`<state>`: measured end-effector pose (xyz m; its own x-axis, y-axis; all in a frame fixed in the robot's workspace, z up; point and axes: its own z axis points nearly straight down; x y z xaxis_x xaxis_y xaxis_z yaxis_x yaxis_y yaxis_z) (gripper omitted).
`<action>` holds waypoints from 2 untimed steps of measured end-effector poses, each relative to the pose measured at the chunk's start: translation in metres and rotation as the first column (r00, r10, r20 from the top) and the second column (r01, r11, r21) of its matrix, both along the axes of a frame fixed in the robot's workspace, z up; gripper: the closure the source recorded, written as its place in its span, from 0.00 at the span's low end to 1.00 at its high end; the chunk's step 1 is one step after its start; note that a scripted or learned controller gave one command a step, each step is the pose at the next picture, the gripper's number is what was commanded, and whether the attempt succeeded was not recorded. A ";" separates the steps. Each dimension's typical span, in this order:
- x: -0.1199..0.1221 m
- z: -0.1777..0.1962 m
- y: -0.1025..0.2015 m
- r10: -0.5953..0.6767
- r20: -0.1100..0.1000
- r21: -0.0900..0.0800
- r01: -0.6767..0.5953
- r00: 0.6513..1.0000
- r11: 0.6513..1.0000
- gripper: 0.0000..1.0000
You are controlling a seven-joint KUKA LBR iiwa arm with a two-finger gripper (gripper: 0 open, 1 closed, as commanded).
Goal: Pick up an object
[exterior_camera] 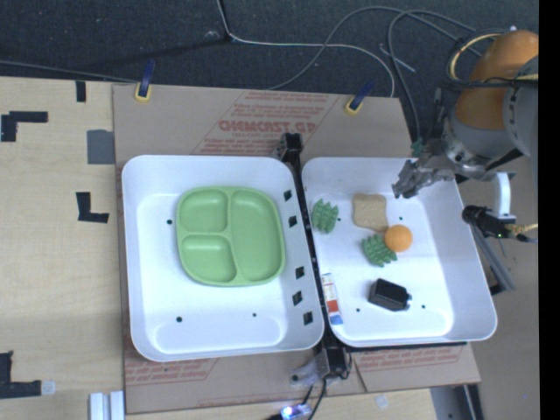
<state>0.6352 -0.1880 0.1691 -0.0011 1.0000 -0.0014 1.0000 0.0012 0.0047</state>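
Hovering over the back right corner of the right bin (464, 318), the gripper (408, 182) has nothing in it, and honestly I can't tell how wide it's set from this angle. Closest to it is a tan slice of bread (370, 210), with an orange ball (399, 238) touching a green leafy piece (376, 250) just in front. Further out are another green piece (325, 215), a black block (388, 295), a small tube (331, 297), and a green divided plate (232, 236) in the left bin (144, 261).
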 end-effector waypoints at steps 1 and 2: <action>0.001 0.062 0.007 0.001 0.000 0.000 -0.001 1.000 1.000 1.00; 0.002 0.095 0.008 0.000 -0.002 0.000 0.000 1.000 1.000 1.00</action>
<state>0.6373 -0.1802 0.2636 -0.0015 1.0000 -0.0010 1.0000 0.0015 0.0028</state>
